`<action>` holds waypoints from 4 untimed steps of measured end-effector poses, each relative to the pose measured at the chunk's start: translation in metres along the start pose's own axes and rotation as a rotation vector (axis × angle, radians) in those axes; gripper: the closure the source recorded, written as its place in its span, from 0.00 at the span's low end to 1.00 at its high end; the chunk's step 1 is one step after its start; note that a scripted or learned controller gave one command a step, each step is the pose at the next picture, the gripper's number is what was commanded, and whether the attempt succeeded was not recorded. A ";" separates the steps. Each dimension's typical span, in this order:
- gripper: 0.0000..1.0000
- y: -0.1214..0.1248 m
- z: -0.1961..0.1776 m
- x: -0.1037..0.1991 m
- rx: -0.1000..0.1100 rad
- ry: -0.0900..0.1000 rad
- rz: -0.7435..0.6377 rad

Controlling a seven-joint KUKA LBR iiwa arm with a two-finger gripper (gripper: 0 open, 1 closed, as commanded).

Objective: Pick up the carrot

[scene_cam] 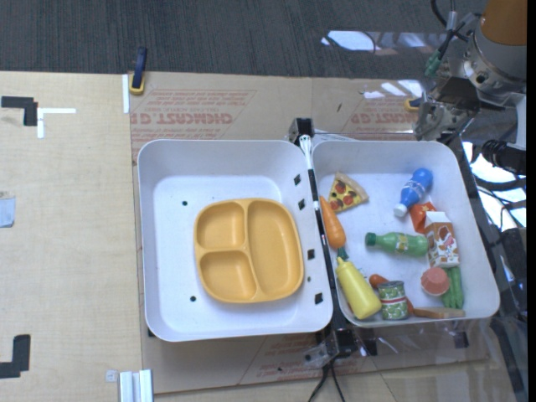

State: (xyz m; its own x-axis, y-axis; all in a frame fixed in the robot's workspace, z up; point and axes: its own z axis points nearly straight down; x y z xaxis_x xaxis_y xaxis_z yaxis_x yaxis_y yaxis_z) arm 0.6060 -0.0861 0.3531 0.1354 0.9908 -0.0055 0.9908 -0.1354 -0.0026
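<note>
While the gripper [437, 115] hangs above the far right corner of the right bin [466, 193], the carrot [332, 224] lies well apart from it, against that bin's left wall, just beside the divider between the two bins. Whether the jaws are released or clenched, I cannot tell; nothing shows between them.

Judging from this layout, the pick has not begun, and the carrot's spot is the main hazard. It lies lengthwise along the wall, so a descent could put one finger on the bin's rim instead of beside the carrot, and the close would then catch nothing. A pizza slice [346, 193] sits just to its far right, and a yellow bottle [357, 289] lies just near of its lower end, seemingly touching it. A grasp placed too near either end could nudge or trap one of these instead.

The carrot looks smooth and tapered, so a pinch off its middle may squeeze it out along the wall.

The left bin [159, 224] holds a yellow divided plate [249, 249], which plays no part here.
</note>
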 end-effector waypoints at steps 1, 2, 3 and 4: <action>0.00 0.000 0.000 0.000 0.000 0.000 0.000; 1.00 0.001 -0.007 0.000 0.002 -0.003 -0.004; 0.00 0.001 -0.007 0.000 0.002 -0.003 -0.004; 1.00 0.002 -0.015 0.000 0.004 -0.006 -0.008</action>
State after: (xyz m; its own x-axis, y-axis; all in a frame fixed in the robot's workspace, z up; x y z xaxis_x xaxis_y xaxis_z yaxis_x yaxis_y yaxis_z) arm 0.6081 -0.0859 0.3680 0.1274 0.9918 -0.0115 0.9918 -0.1275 -0.0071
